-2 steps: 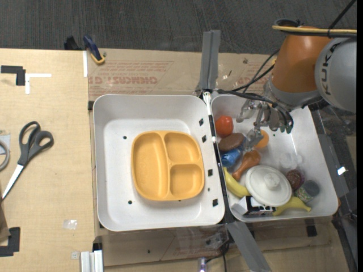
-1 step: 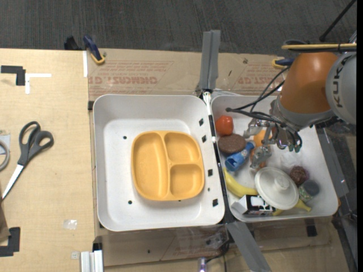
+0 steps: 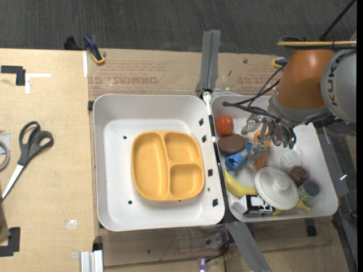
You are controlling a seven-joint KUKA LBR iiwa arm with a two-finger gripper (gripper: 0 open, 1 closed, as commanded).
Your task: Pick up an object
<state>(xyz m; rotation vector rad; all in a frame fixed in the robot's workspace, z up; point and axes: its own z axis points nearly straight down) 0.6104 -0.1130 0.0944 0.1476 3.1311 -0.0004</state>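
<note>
My gripper (image 3: 265,139) hangs low over the middle of the right bin (image 3: 323,152), under the orange band of the arm (image 3: 303,78). Right beneath it lies an orange elongated item (image 3: 261,160), partly hidden by the gripper. A blue object (image 3: 235,162) and a brown round piece (image 3: 231,145) sit just left of it. A red ball-like object (image 3: 224,124) lies at the bin's back left. A white round lid (image 3: 276,188), a yellow banana (image 3: 238,186) and a dark red lump (image 3: 299,174) lie toward the front.
The left bin (image 3: 108,169) holds a yellow divided plate (image 3: 168,165). A black-and-white box (image 3: 258,207) and a grey-green object (image 3: 309,190) sit at the right bin's front. Scissors (image 3: 27,146) lie on the bench at far left.
</note>
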